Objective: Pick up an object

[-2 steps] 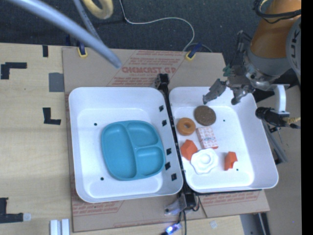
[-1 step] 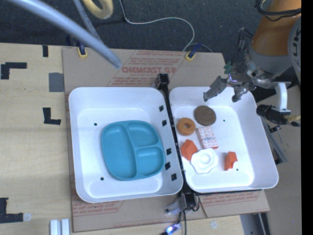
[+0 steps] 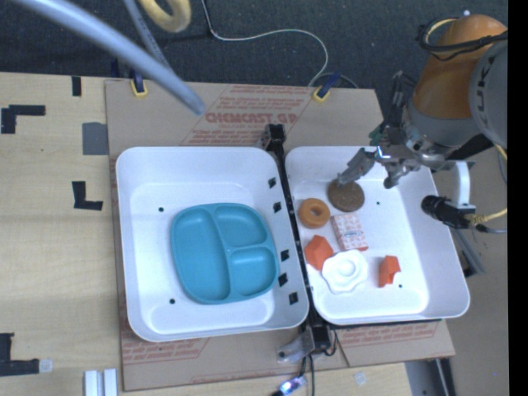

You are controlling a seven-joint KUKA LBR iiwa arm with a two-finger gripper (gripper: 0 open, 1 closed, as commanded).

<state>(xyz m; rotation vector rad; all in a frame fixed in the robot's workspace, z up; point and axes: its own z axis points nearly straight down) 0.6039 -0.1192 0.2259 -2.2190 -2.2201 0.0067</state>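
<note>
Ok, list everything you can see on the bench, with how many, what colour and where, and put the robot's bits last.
white shallow plastic bins: two, white, side by side on the bench
divided plastic plate: one, teal, left bin
round brown cookie: one, brown, right bin, top
ring doughnut: one, tan, right bin, by the divider
small printed packet: one, white and red, right bin, middle
orange wedge pieces: two, orange, right bin, lower part
white flower-shaped piece: one, white, right bin, front
jaws: one pair, grey, above the right bin's top

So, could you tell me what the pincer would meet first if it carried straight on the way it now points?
Most likely the brown cookie: the pincer slants down and left, its tip just above it in the right bin. Depth is unclear from this single view, so it may already be touching.
</note>
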